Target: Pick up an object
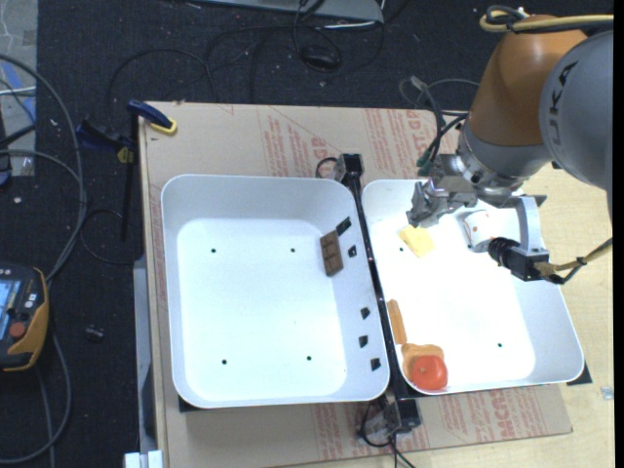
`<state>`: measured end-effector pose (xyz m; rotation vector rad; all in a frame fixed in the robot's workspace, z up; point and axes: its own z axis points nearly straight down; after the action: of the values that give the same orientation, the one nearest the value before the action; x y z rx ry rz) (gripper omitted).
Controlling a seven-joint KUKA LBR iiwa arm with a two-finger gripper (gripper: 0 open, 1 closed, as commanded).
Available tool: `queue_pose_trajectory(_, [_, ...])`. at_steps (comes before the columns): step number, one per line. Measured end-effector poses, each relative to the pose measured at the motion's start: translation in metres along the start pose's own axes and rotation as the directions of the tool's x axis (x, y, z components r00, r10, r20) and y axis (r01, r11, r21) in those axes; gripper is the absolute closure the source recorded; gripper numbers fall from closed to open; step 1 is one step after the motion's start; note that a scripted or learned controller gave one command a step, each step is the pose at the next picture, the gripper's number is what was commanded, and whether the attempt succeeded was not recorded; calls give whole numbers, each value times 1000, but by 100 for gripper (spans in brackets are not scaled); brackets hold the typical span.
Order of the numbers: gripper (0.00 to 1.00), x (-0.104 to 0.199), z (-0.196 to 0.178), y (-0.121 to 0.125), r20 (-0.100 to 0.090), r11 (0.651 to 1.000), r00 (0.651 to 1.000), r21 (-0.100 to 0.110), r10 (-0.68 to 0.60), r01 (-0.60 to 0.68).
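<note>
Camera view showed the bench [244, 135] carrying two bins, and the arm [541, 86] hung over the right bin [487, 305]. The left bin [253, 300] lay well off to the tool's far side, with a brown block [332, 254] against its wall. The tool [426, 209] sat low over the right bin's upper corner. A yellow piece [416, 241] lay just beside and below it, so the coming move likely needed only a short drop. An orange stick [396, 321] and a red ball [427, 370] lay well apart, toward the near rim. The wrist hid the tool's tips; spread or pressed, I cannot tell.
</note>
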<state>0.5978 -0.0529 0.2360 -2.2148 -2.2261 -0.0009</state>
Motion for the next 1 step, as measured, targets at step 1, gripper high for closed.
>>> queue_pose_trajectory(1, [100,52,-6,5,0,1000,1000,-1,0,0])
